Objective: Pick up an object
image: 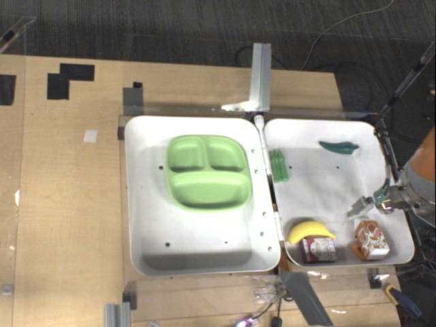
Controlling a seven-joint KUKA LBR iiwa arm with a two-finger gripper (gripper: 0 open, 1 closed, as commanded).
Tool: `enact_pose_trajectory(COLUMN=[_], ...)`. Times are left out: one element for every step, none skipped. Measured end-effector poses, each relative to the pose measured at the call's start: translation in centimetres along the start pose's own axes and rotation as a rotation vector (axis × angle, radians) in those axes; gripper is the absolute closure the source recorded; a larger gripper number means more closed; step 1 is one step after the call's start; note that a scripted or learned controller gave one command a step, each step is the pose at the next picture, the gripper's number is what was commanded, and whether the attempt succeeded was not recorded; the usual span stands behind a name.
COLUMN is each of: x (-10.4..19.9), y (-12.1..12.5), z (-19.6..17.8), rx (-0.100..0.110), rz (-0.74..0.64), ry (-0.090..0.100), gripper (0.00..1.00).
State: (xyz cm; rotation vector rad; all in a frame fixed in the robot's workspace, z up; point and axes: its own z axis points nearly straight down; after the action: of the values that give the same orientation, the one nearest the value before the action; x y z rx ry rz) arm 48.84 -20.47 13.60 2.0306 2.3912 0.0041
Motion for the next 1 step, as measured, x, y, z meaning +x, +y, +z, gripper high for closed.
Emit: enact_pose_trajectory(x=[-1.33], y=[8.04], z=[-2.66], rx=[-0.002], rz=[-0.104], ry=[-0.002], gripper=[0.00])
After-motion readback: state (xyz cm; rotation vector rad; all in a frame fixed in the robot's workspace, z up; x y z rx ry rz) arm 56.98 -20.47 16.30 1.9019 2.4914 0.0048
